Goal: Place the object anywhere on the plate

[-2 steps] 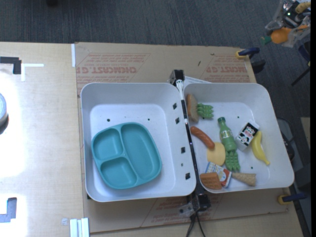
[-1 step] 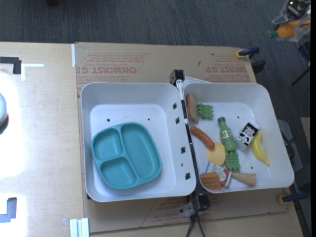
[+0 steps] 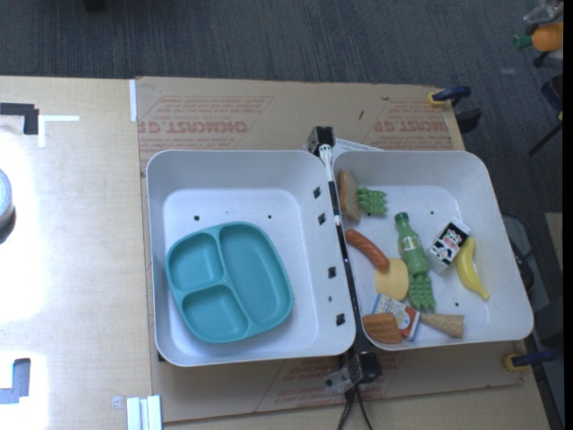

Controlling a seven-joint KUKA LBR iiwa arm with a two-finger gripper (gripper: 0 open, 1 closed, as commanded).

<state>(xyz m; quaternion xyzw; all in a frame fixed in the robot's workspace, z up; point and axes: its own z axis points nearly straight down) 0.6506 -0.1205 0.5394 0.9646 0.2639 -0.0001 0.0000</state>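
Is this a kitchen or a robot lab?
Probably a robot lab, not a kitchen. Two shallow white plastic bins sit on a wooden bench, one with a teal divided plate, the other with toy food like a yellow plastic banana.

Teal plate [image 3: 230, 281] sits flat in the left bin, toward its seven o'clock corner, three compartments all bare: one long section on its three o'clock side, two smaller ones at nine. Over in the right bin the toy food lies heaped: green bottle [image 3: 411, 245] slanting at centre, banana [image 3: 470, 268] at three o'clock, sausage [image 3: 368, 249] at nine.
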